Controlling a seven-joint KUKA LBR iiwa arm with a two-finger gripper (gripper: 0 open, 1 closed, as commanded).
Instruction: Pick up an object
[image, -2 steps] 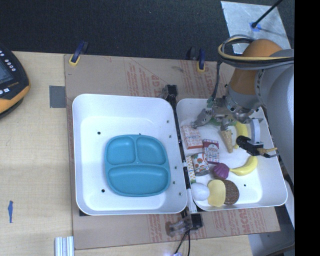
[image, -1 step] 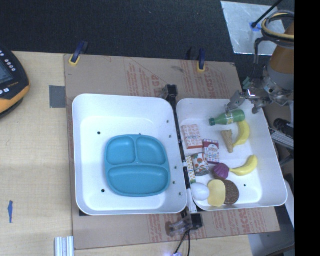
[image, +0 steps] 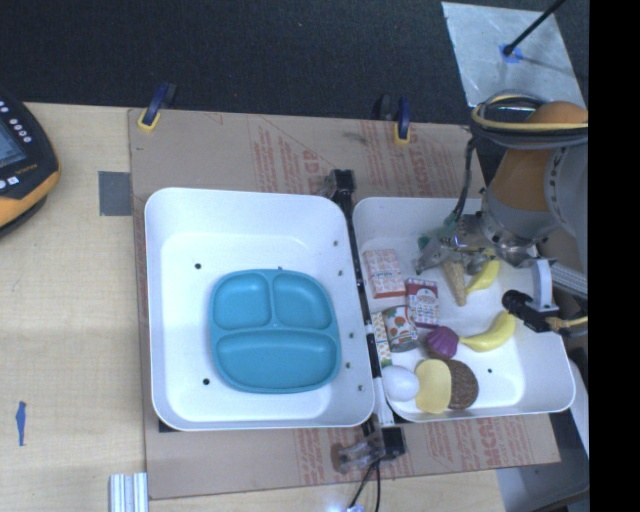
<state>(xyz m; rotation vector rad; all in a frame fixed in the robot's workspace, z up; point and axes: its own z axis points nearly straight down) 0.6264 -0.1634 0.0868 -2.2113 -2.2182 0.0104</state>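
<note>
You can see the fingers (image: 452, 252) low in the right bin (image: 540, 385), spread wide with nothing between them. A cone-shaped toy (image: 456, 281) lies just below the fingers, a banana (image: 490, 333) farther below. The blue plate (image: 274, 330) sits well off to their left in the left bin (image: 175, 300).
</note>
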